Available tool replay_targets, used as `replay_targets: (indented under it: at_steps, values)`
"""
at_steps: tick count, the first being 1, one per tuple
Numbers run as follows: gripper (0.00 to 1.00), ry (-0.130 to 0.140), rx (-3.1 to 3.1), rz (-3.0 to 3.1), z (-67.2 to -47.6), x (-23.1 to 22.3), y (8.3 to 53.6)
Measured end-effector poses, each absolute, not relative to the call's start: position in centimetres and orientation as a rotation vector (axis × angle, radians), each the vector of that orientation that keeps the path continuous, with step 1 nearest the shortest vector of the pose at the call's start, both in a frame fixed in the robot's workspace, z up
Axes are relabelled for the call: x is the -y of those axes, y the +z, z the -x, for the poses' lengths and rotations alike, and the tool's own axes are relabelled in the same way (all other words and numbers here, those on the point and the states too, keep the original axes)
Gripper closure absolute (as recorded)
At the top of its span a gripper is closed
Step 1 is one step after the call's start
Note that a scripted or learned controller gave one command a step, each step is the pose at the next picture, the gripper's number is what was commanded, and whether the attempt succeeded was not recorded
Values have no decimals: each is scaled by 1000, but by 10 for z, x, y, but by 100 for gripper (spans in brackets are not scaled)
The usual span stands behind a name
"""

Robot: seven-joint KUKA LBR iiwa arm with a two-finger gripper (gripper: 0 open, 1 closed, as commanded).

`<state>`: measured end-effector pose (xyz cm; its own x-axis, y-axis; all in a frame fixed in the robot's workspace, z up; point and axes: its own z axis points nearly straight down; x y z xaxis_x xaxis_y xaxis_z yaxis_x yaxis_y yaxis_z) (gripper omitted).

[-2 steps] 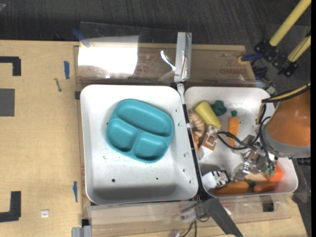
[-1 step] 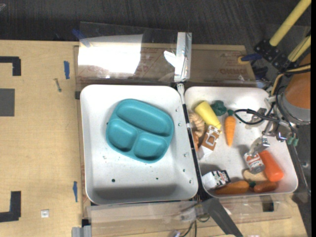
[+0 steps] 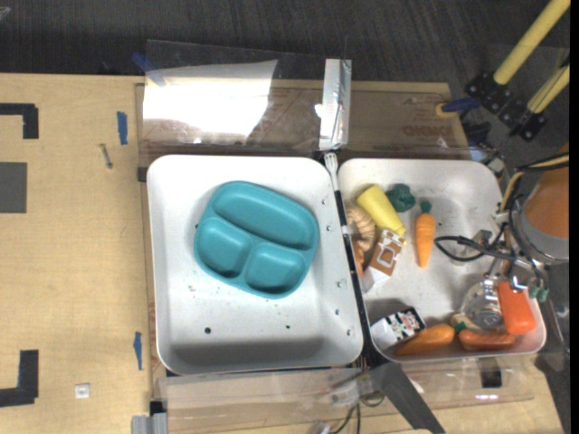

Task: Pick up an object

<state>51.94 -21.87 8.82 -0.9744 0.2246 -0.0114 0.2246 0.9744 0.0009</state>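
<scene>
We find the end effector point(image 3: 488, 304) low in the right bin point(image 3: 461, 177), though we cannot tell its state. Just beside it toward the near rim lie an orange vegetable point(image 3: 425, 337) and a small black-and-white box point(image 3: 400, 322). Farther off sit the carrot point(image 3: 423, 237) and yellow bottle point(image 3: 379, 209). Well beyond, the left bin point(image 3: 181, 315) holds a teal divided tray point(image 3: 256, 237).

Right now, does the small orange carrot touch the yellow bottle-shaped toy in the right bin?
Apart. The camera view shows white bin floor between the small orange carrot and the yellow bottle-shaped toy.
</scene>
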Motion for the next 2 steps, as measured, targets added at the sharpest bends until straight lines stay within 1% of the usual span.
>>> replay_targets:
  at_steps: [1, 2]
  values:
    - [100, -3, -3097, -355, -523, 219, 102]
    - [100, -5, -3107, -307, -556, 199, 248]
